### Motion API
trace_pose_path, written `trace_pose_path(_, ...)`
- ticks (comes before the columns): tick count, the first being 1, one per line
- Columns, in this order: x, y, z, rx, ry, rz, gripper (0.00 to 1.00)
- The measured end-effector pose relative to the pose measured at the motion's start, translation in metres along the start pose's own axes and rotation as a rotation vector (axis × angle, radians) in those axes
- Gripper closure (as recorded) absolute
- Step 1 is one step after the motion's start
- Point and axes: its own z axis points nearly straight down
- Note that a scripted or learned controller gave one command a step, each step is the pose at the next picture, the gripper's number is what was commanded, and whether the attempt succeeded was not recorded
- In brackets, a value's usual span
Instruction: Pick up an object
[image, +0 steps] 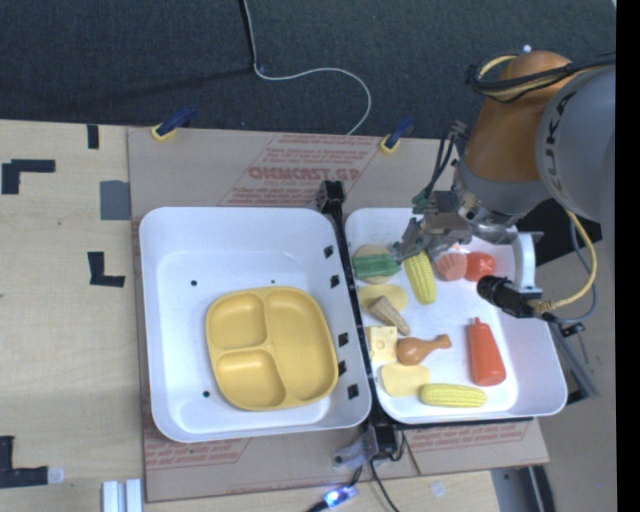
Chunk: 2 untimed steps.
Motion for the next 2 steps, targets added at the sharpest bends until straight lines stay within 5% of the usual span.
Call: trace_pose_path(2, 0.0136, -0.0023, 0.0175, 0.000, -0.002, 0.004, 1.00)
